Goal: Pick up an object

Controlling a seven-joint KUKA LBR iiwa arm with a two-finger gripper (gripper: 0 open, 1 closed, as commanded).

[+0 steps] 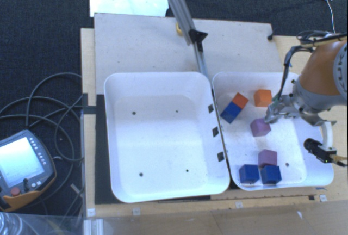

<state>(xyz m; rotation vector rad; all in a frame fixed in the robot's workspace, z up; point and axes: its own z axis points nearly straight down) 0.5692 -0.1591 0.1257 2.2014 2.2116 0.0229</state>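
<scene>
The right bin [234, 159] holds several small blocks. A purple block [260, 128] lies near its middle, and my gripper [272, 115] hangs just above its upper right corner, reaching in from the right. An orange block [262, 98] sits further back, close to the gripper's left side. A blue block [230, 112] with an orange block [239, 101] against it lies at the left. Near the front edge sit two blue blocks [249, 173] [271, 174] and another purple block [267, 157]. Nothing shows between the gripper's tips.
The left bin [157, 136] stands beside the right one, sharing a divider with black clips [215, 131]. A metal pole [176, 0] slants in from the top. A teach pendant [22, 166] and cables lie on the floor at the left.
</scene>
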